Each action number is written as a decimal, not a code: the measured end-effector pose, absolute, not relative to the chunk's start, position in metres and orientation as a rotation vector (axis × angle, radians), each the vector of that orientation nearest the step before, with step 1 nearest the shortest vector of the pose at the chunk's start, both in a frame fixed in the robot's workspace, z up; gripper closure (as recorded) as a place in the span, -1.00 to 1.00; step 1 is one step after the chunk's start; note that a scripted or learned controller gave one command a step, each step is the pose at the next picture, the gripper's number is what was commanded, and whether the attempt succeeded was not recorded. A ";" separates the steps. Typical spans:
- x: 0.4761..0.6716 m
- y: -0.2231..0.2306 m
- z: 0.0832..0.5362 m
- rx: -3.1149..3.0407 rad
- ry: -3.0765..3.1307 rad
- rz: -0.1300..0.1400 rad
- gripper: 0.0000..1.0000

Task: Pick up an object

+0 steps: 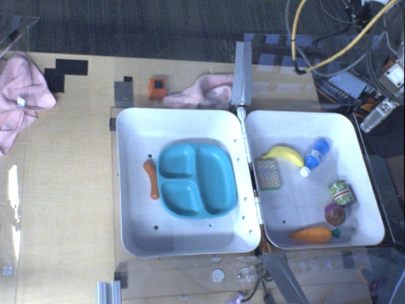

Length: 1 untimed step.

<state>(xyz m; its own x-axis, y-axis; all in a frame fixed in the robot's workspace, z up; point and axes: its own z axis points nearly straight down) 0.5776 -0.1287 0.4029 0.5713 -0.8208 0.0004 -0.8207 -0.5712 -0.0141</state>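
Two white bins side by side on the bench. Claw: can't tell how far open it is or whether it has hold of anything.

L bin: blue tray w/ three compartments sits approx. at center. Orange stick lies at 9 o'clock of the tray, just beside it, running roughly 12-to-6.

R bin has the pickable items, all lying loose on the floor:
- banana toward 11 o'clock, curved
- bottle w/ blue label, at 3 o'clock of the banana, just beside it, cap end pointing approx. 7 o'clock
- patterned pad at 9 o'clock in the bin, near the L wall, just below the banana
- green can at 3 o'clock, tilted
- dark red ball at 6 o'clock of the can, very near; touching or not, can't tell
- carrot at 6 o'clock in the bin, along the near wall, lying 9-to-3

Outside the bins: pink cloth at far 9–10 o'clock of the bench, second cloth at 12 o'clock of the L bin, orange block beside it. Yellow cable loops at 1 o'clock of the view.
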 end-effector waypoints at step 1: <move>0.582 -0.128 0.412 -2.761 1.450 -0.017 1.00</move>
<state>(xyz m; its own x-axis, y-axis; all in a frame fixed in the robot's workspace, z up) 0.5817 -0.1284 0.4125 0.5678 -0.8232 -0.0011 -0.8229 -0.5676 -0.0257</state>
